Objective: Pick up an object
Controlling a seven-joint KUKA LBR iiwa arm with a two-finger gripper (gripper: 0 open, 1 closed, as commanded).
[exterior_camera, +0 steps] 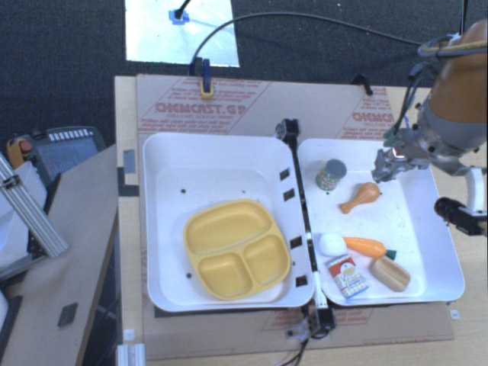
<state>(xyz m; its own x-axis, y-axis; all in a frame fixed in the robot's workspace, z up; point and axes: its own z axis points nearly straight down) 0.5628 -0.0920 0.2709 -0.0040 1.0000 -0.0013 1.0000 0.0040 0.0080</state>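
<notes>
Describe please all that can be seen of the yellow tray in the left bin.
The tray is pale yellow and looks like plastic, with rounded corners and a raised rim. It has three compartments: one long one at the far side and two smaller ones at the near side. Nothing lies in them. It lies flat, turned at a slant, in the near right part of the left bin, close to the divider. Nothing else touches it.

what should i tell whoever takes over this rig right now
Hand: over the right bin, above the toy drumstick; nothing visibly held.
Right bin holds: small can, drumstick, egg, carrot, small carton, bread roll.
Left bin: yellow divided tray.
Done: nothing lifted.
Left: grasp and lift one object; the drumstick looks nearest.
</notes>
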